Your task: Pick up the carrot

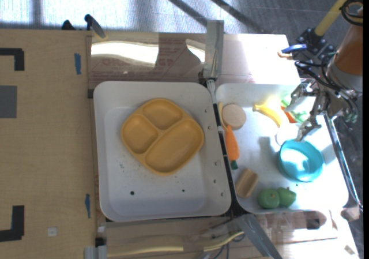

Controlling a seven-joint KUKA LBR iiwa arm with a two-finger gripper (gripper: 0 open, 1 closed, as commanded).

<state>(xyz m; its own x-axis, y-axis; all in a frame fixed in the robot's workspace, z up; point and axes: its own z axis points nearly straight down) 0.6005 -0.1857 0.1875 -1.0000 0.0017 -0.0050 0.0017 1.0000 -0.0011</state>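
Currently hovering near the right bin's (340, 194) right edge, jaws (307, 115) apart on nothing; carrot (231, 143) lying lengthwise along the left wall, well apart.

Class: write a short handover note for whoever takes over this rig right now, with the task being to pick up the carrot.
Gripper: open, holding nothing, above the right bin near its far right side, over the blue bowl.
Carrot: lying along the right bin's left wall, below the round tan disc, untouched.
Done: nothing yet.
Left: move the gripper across to the carrot, descend, close, lift.
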